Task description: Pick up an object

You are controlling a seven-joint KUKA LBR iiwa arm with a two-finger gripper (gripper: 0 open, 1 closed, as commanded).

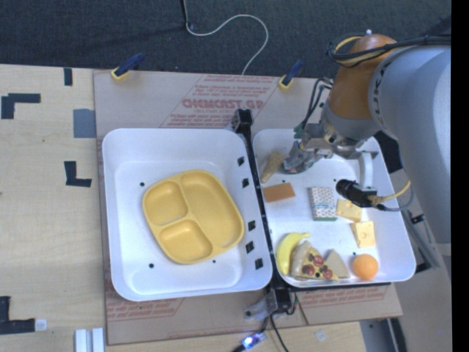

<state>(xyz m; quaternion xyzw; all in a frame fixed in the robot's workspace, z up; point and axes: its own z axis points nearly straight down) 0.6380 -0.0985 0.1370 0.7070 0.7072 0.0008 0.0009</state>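
Nearest the camera, along the front edge of the right bin (pixel 396 273), a banana (pixel 287 248) curls beside a pizza slice (pixel 315 264), with an orange (pixel 365 267) just to its right in the front corner. A little farther back lie two pale yellow cheese-like pieces (pixel 363 233), one above the other, and left of them a small patterned card or packet (pixel 322 202) resting flat. A brown rectangular block (pixel 278 193), perhaps a toy biscuit, sits near the divider between the bins. In the left bin (pixel 124 218) a yellow divided plate (pixel 192 215) with three compartments lies at a slant near the middle, touching nothing else. Farther back in the right bin, a tan wedge-shaped piece (pixel 272 165) leans close to the divider, and just to its right the gripper (pixel 296 161) is low over the bin floor; from this angle the wrist hides the jaws, so I cannot tell whether they stand wide, narrow, or around anything. Above the gripper the orange band (pixel 352 94) of the arm (pixel 418 116) bulks in from the right. Beyond the bins, a cardboard sheet (pixel 212 101) on the tabletop (pixel 44 196) is held by two blue-and-yellow clamps (pixel 127 65), and a white cable (pixel 227 28) loops over the dark floor.
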